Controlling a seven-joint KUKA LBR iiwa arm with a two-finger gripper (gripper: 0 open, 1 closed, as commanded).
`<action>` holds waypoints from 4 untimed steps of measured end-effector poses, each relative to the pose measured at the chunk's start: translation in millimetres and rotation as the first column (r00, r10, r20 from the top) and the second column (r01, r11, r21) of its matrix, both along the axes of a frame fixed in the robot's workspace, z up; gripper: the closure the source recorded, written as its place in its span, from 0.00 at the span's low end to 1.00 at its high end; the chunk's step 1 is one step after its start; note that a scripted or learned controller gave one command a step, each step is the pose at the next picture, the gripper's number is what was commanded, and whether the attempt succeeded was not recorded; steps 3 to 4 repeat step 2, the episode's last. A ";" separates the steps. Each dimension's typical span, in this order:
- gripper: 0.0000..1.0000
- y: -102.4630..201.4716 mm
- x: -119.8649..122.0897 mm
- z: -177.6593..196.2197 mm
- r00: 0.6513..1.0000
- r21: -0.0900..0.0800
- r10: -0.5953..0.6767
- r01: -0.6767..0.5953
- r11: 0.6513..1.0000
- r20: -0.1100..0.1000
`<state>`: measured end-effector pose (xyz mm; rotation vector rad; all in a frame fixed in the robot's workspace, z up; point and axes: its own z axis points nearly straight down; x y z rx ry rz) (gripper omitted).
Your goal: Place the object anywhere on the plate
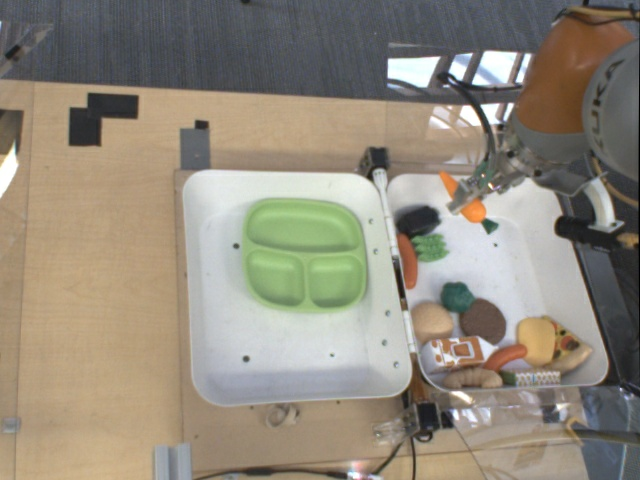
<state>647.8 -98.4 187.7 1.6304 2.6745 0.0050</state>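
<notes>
A green plate [305, 253] with three compartments lies in the middle of the left white bin [215, 358]. My gripper [470, 198] is over the upper part of the right bin [590, 313], to the plate's right. It is shut on a toy carrot [474, 210]. The carrot's orange tip sticks out on the upper left of the fingers, and its green leaf end [489, 225] sticks out on the lower right. I cannot tell whether the carrot is lifted off the bin floor.
The right bin holds several toy foods: a black piece [417, 216], green broccoli [430, 247], a red sausage [406, 260] against the divider, a tan bun [433, 319], a brown disc [484, 319] and a yellow piece [537, 340]. The grey and orange arm [570, 78] hangs over the bin's upper right.
</notes>
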 end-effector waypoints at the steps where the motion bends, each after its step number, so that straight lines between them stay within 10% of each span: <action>1: 1.00 75.0 -18.5 20.8 0.994 0.006 -0.111 0.111 0.994 -0.002; 2: 0.00 71.3 -18.8 20.5 0.993 0.003 -0.115 0.115 0.993 -0.002; 4: 0.00 71.3 -18.8 20.5 0.993 0.003 -0.115 0.115 0.993 -0.002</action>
